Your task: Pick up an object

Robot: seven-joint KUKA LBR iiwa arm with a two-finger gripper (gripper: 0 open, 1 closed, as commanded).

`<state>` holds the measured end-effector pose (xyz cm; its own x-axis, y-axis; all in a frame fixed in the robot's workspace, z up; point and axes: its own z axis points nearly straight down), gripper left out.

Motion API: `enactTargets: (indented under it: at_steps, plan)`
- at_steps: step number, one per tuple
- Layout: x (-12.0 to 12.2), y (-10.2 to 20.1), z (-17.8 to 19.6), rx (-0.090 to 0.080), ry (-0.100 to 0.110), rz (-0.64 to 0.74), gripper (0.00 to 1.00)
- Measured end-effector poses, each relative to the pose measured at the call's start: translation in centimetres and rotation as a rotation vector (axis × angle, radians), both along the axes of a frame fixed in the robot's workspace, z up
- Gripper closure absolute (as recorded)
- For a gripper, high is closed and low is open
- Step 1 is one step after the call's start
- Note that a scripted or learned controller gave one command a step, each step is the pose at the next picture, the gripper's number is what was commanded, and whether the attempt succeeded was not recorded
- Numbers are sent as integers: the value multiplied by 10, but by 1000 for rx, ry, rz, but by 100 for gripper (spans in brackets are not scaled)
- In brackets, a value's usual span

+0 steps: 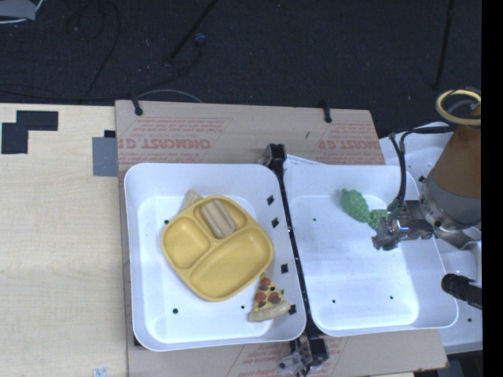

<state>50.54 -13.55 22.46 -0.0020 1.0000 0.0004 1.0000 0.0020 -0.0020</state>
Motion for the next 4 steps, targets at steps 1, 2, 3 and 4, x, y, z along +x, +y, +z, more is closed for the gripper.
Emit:
enactTargets:
  at_steps: [1, 2, 3, 4]
  plan:
    - [7, 47, 5, 1, -1, 2, 100]
    - [29, 105, -2, 1, 0, 4, 100]
    - [44, 155, -12, 0, 1, 0, 100]
    - [70, 202, -12, 0, -1, 1, 100]
